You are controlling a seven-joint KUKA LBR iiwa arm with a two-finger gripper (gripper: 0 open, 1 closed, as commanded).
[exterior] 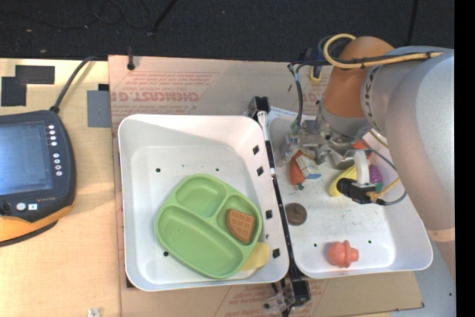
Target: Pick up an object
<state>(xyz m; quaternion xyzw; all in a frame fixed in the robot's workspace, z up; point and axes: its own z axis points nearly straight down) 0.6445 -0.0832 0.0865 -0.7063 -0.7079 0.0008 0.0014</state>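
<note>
Fingers point(306, 157) cannot tell state | orange toy point(296, 172) beside | brown disc point(296, 214), pink figure point(342, 254) nearby

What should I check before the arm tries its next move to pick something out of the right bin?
1. Position: ok, the hand is over the far end of the right bin.
2. Anything held in the hand: cannot tell.
3. Target within reach: ok, the orange item lies beside the hand.
4. Room around it: not ok, the yellow piece and purple piece crowd close by.
5. Easier picks: ok, the brown disc and pink toy lie apart.
</note>
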